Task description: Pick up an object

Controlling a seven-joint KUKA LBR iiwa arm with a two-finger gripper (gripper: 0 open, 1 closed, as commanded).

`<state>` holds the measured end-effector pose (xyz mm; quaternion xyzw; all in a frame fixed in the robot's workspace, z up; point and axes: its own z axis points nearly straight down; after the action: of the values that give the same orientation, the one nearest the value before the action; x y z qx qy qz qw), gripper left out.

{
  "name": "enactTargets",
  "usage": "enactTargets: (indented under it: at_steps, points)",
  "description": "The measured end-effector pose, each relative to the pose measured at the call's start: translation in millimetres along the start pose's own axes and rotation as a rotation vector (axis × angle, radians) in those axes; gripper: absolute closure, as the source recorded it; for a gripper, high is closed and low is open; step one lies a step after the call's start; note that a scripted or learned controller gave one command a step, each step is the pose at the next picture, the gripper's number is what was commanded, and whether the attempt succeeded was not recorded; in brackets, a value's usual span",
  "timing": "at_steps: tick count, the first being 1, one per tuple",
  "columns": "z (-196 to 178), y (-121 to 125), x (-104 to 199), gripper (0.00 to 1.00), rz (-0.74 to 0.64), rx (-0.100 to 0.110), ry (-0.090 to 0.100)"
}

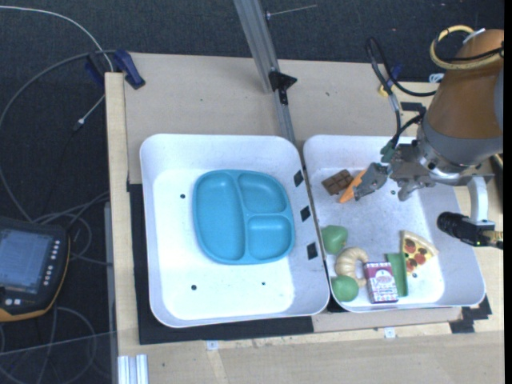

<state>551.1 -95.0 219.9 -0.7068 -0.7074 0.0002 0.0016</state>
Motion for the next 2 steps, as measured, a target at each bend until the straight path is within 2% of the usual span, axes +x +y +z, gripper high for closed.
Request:
enactTargets:
  at_steps: [1,2]
  points:
    - [0,0,0,0.00,0.001,-0.001,0.000]
    - [63,-2,-3,0.00,0.001,0.007,0.000]
